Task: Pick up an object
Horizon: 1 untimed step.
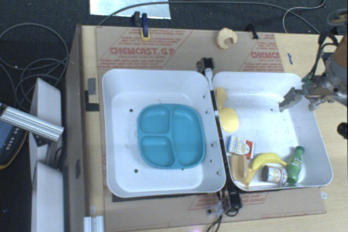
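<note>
Over the right bin's far right rim [298,82] we see the gripper [291,99] hanging with nothing between its fingers; whether they are spread or closed we cannot tell. Candidate objects cluster along the near wall: banana [265,161], green bottle [294,164], small jar [274,174], snack packet [240,146], with a yellow lemon [229,119] by the divider. We judge the crowding risky: fingers could wedge between touching items, knock the bottle, or slip off the lemon. The blue tray [171,135] sits in the left bin.

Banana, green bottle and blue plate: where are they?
banana [265,160], camera view, middle of its yellow curve
green bottle [294,166], camera view, its body
blue plate [171,136], camera view, the ridge between compartments
</note>
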{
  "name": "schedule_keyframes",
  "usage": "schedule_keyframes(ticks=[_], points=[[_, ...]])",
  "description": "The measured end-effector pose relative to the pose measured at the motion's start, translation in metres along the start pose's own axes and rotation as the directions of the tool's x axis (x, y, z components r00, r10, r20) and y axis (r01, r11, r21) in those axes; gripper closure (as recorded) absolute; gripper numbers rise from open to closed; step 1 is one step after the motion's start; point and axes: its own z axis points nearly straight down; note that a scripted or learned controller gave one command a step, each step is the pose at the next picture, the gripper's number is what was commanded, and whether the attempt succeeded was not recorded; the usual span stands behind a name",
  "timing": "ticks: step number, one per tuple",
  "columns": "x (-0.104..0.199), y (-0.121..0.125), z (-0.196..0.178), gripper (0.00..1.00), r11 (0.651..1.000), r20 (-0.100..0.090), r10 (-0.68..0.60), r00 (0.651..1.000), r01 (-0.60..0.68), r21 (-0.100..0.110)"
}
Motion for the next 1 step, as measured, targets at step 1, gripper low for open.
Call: schedule_keyframes(ticks=[1], points=[[0.0079, 0.0363, 0.0794, 0.00, 1.000, -0.001, -0.002, 1.000, 0.002, 0.002]])
